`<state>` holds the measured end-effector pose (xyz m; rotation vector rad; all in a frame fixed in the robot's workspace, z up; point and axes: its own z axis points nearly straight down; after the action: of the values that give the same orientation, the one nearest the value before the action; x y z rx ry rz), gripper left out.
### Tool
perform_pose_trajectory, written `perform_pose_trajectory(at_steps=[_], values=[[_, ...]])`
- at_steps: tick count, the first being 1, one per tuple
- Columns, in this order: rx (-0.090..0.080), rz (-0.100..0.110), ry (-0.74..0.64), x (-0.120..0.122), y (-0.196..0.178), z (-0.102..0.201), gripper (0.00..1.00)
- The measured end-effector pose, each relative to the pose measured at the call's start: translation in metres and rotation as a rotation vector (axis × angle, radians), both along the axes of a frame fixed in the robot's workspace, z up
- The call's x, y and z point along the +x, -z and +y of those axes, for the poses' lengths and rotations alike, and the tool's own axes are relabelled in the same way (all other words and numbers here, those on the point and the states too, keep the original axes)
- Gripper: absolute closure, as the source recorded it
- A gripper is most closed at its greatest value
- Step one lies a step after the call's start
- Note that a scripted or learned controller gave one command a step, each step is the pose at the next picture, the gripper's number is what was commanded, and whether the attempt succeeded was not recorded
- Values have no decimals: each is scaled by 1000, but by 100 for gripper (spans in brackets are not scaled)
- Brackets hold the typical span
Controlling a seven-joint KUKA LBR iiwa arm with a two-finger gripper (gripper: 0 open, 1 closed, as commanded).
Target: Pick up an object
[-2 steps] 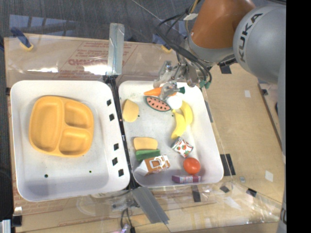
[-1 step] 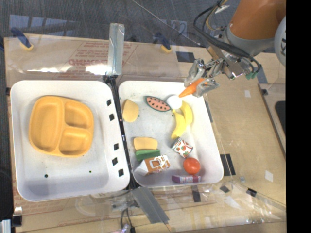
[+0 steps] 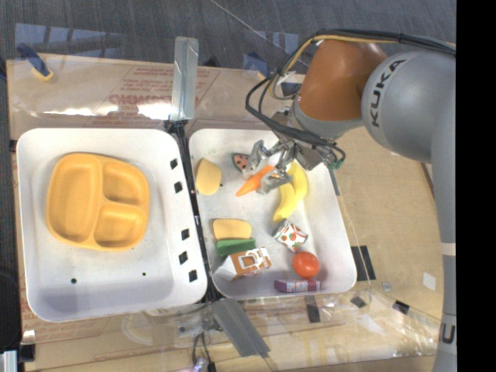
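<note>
The right bin (image 3: 341, 242) holds several toy foods. An orange carrot (image 3: 249, 184) lies aslant near its back, with a watermelon slice (image 3: 242, 162) just left of it and a yellow banana (image 3: 291, 196) to its right. My gripper (image 3: 275, 167) is low in the bin over the carrot's thick end, between the watermelon slice and the banana. The wrist and its cables hide much of the gripper, and I cannot make out anything lifted off the floor of the bin.
Also in the right bin are a pale yellow piece (image 3: 208, 177), a yellow block (image 3: 232, 229), a green piece (image 3: 235, 246), two small cartons (image 3: 250, 262) (image 3: 291, 236), a red tomato (image 3: 306, 265) and a purple bar (image 3: 296, 286). The left bin (image 3: 46, 297) holds a yellow divided plate (image 3: 97, 200).
</note>
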<state>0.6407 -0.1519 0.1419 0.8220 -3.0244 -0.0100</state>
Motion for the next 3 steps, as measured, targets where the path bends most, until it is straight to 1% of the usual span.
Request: perform_pose_trajectory(at_steps=[1,2,3], values=[[-5,-23,66,16,-112,54,100],[-5,-14,289,17,-142,91,100],[-5,-11,254,-51,-134,94,100]])
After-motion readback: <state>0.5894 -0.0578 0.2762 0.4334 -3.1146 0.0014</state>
